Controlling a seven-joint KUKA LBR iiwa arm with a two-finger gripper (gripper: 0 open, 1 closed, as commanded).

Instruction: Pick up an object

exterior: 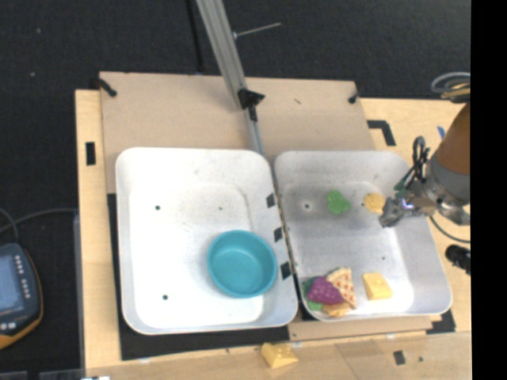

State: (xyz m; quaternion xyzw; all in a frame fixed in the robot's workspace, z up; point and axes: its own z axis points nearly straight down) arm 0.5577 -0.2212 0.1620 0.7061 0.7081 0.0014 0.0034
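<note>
- My gripper (pixel 391 214) hangs over the right bin (pixel 412 252), just beside the small yellow piece (pixel 373 203); I cannot tell its state.
- Nothing lifted yet; the grasp remains to do.

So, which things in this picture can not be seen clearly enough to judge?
- Gripper, camera view: too small and blurred to tell how its fingers stand, or if it touches the yellow piece beside it.
- Arm: cut off by the right edge.
- Purple toy and the waffle-like piece: overlapping in the right bin's corner, shapes unclear.
- Handheld device: cut off by the left edge.
</note>
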